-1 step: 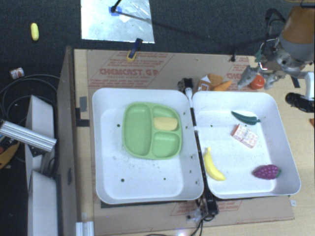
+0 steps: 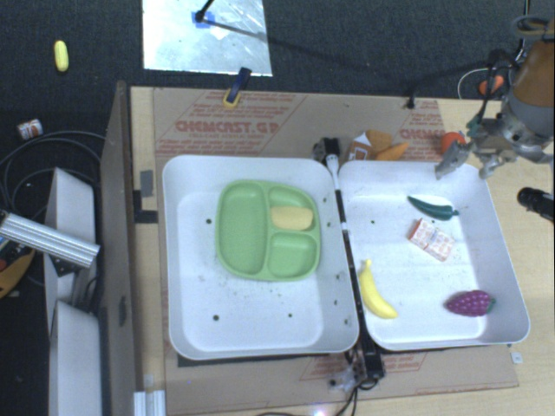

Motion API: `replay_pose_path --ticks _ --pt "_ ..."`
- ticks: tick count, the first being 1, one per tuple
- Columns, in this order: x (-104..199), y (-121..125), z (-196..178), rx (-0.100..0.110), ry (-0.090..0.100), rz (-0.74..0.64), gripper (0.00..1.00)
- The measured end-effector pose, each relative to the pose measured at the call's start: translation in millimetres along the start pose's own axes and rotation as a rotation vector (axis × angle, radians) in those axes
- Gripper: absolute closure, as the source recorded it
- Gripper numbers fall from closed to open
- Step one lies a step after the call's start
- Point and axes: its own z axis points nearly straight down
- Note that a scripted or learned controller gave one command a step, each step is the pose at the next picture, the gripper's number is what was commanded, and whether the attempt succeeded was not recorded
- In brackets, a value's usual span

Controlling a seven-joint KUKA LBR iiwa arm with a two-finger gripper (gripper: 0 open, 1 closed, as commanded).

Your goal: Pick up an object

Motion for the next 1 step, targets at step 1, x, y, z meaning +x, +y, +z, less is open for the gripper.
replay_pose_path --ticks 1 --pt "6.7 -14.9 130.4 0.000 0.003 -0.003 0.00"
